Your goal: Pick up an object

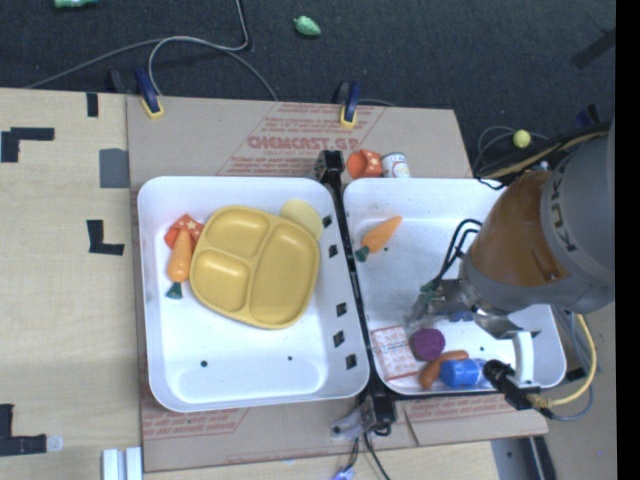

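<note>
1. Camera view, lower right of the frame: the grey arm with its orange band (520, 238) leans over the right-hand white bin (400, 203), and the two-finger gripper (432, 303) hangs low near the bin's middle. How wide it stands, and whether it has anything, I cannot tell from this angle.
2. Just below the gripper sits a small round purple toy fruit (428, 344), the likeliest target. Beside it, along the bin's lower edge, lie a blue cylindrical piece (460, 372) and a slim orange toy piece (437, 368).
3. Handling, as a judgement: the purple fruit looks like light, hard plastic, smooth and prone to roll or squirt out. Pinch it across its widest part, from above.
4. Upper part of the same bin: a small orange toy carrot with a green top (378, 235), light too, best taken across its thick end.
5. Left bin (240, 378): a yellow divided plastic plate (255, 266), with another orange toy carrot (179, 258) at its left.
6. Writing: red print on the cardboard sheet (300, 140) starts "CHEMCAST"; the rest is too small. A printed card (392, 353) in the right bin is unreadable.
</note>
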You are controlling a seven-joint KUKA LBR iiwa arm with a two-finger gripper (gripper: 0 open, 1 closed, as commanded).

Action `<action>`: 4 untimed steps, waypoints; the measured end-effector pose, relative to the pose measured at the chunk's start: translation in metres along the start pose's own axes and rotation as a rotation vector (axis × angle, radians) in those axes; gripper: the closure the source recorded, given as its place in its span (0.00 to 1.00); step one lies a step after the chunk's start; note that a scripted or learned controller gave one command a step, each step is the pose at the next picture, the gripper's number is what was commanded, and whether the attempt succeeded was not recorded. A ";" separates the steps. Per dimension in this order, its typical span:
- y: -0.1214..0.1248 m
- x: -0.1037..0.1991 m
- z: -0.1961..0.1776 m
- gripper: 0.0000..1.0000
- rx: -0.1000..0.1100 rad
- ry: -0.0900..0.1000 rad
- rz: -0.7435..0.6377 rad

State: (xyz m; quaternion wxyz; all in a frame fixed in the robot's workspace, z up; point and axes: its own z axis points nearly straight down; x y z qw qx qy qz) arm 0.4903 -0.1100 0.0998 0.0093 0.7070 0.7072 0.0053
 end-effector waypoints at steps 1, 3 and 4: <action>0.000 -0.001 0.000 0.00 0.000 -0.002 0.001; -0.004 0.007 0.003 1.00 0.012 0.001 0.001; 0.076 0.050 -0.083 1.00 0.020 0.006 -0.002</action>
